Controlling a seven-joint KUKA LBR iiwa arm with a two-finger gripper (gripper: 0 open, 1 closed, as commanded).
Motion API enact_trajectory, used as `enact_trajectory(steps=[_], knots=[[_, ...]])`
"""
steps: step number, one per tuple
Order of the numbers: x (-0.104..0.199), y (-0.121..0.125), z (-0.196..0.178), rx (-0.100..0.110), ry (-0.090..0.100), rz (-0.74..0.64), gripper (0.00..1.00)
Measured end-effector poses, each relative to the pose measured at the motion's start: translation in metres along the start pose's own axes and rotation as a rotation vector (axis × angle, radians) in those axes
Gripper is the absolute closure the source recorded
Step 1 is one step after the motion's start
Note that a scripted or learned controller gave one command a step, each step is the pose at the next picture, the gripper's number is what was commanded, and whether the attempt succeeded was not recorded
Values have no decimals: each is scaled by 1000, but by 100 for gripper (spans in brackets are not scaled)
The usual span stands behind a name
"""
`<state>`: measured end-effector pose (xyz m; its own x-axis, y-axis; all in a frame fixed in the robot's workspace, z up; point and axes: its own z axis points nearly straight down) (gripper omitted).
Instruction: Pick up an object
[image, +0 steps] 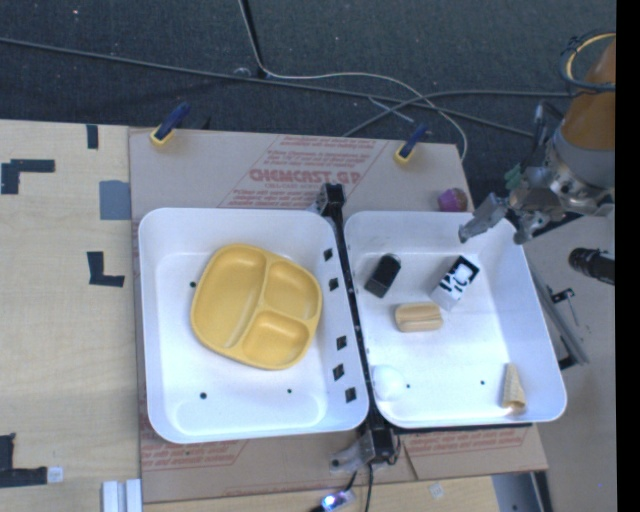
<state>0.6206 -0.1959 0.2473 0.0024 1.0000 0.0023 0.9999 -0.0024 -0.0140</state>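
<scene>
Objects lie in the right bin (530, 330): a black block (382, 275), a tan block (418, 317), a black-and-white box (455, 281); my jaws (497, 222) hover above the bin's far rim, gripping nothing; whether apart, I cannot tell; descending here, I might strike the rim.

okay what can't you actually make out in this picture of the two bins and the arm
- Gripper, camera view: small and blurred at the right bin's far corner; whether its fingers are open or shut cannot be told.
- Arm: cut off by the right edge.
- Black and white object: too small to identify.
- Purple thing behind the right bin: partly hidden by its rim.
</scene>
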Motion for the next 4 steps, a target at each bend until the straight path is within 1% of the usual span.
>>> enact_trajectory(steps=[1, 2, 3, 4], knots=[[1, 2, -8, -13, -3, -4, 0], [9, 9, 46, -8, -2, -4, 0], [10, 16, 109, -7, -2, -5, 0], [7, 22, 136, -32, -12, -4, 0]])
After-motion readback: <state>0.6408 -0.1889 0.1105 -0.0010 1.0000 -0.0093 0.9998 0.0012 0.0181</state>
